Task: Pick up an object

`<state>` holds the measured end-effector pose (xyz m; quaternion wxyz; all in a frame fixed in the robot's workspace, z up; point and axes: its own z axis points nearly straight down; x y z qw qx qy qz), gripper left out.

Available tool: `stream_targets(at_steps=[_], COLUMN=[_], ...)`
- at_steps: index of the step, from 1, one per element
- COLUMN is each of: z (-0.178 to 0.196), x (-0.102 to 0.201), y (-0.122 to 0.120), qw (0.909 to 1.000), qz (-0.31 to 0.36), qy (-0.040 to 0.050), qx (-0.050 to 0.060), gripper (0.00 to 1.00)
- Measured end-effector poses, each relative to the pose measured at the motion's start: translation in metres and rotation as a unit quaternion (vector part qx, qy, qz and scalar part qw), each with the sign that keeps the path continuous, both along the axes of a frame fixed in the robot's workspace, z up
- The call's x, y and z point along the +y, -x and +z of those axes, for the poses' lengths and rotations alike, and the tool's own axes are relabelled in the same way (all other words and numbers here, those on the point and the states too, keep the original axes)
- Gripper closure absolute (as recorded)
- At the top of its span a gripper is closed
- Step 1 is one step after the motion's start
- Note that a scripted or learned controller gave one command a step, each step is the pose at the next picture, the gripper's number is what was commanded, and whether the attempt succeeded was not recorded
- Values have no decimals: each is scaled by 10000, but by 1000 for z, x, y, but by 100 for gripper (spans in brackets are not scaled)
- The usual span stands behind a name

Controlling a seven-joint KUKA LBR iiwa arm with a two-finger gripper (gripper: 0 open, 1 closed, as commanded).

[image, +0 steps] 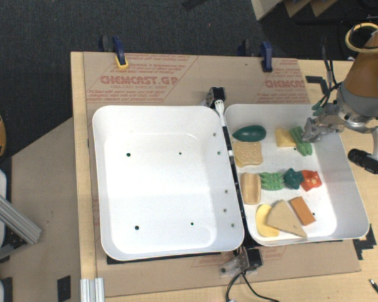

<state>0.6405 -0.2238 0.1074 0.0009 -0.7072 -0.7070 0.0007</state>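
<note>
The right bin [348, 187] holds several toy food pieces. At its back lie a dark green oval [249, 133], a yellow block [285, 137] and a light green stick [301, 142]. My gripper [315, 128] hangs over the bin's back right, its tip right at the upper end of the green stick. Whether the stick is gripped is hidden from this angle. The grey arm with its orange band [363, 77] comes in from the right.
Also in the right bin are a tan cracker [248, 154], a bread roll [250, 187], green [272, 180], teal [293, 178] and red [310, 180] pieces, a yellow disc [263, 222], a tan wedge [285, 220] and an orange block [302, 210]. The left bin [157, 181] adjoins it.
</note>
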Motion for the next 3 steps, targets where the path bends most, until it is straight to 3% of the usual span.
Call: stream_targets(at_steps=[1, 3], z=[-13, -23], x=[-1, 0], y=[33, 153], qw=[10000, 10000], qz=[0, -10], qy=[16, -13], qx=[-41, 15], gripper=[100, 100])
